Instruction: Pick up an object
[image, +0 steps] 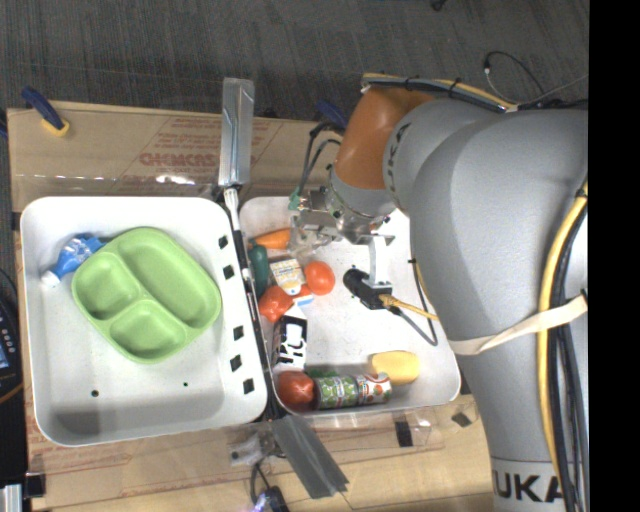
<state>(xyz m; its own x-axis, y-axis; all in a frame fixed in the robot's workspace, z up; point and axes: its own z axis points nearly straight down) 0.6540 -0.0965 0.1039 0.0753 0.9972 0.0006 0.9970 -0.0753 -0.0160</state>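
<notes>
My gripper (303, 228) hangs low over the far left part of the right bin (425, 330), under the orange-banded wrist. Just left of it lies an orange carrot (271, 239). Below it are a small beige packet (287, 272), an orange ball (319, 277) and a dark green vegetable (259, 265). A red-orange pepper (274, 301) and a black-and-white carton (292, 342) lie nearer along the left wall. Nothing shows between the gripper and these things that I could call held.
At the right bin's near edge lie a red apple (291, 388), a green bottle with a red label (348, 389) and a yellow fruit (395, 367). The left bin (60, 400) holds a green divided plate (146, 291) and a blue object (74, 253). The arm's bulk covers the right bin's right side.
</notes>
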